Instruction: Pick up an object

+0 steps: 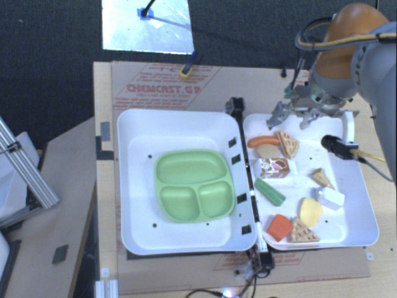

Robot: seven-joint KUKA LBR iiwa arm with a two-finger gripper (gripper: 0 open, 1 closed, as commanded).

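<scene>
Toy food pieces lie scattered in the right bin (360, 219): a hot dog (263, 143) and waffle wedge (288, 144) near its far edge, a green block (269, 191) by the left wall, an orange block (280, 226) at the near edge. The gripper (291, 118) hangs over the far edge (just above the hot dog), fingers spread apart with nothing between them. The left bin (136, 228) carries a green divided tray (191, 185).

The arm (366, 48) is cut off by the right edge (past the orange band).
</scene>
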